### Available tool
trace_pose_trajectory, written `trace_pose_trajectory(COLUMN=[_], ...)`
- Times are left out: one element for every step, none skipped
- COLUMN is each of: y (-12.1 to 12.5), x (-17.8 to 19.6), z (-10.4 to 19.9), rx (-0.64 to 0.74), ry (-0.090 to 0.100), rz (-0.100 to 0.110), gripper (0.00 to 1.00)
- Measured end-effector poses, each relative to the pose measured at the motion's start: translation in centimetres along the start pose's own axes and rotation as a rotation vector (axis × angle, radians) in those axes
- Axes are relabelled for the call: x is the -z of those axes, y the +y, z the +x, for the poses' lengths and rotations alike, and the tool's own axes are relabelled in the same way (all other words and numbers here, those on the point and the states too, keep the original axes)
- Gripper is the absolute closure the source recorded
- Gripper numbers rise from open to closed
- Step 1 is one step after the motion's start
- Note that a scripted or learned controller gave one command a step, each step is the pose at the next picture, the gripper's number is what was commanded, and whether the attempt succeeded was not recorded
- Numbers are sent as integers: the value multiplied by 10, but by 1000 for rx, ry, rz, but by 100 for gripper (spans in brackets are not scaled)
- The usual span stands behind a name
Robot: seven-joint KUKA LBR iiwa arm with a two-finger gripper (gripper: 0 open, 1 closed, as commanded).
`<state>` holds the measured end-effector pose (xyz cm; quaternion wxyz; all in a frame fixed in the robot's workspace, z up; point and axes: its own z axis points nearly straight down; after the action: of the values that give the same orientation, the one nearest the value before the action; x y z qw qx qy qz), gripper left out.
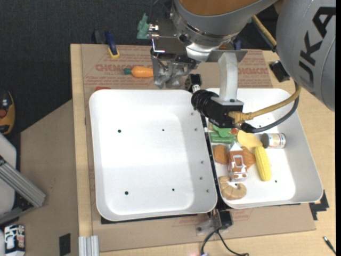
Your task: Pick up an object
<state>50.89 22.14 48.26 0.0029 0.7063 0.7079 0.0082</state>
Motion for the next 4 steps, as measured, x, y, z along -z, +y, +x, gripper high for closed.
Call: trace_pose_trajectory(y=[-34, -30, -34, -30], x=[-123, -49, -143, -54], z=[2, -10, 3, -12], rx=[-2, -2, -2, -3], ry=[-13, -4, -12, -3], rz=[30, 8, 27, 6], gripper=[100, 100, 100, 100])
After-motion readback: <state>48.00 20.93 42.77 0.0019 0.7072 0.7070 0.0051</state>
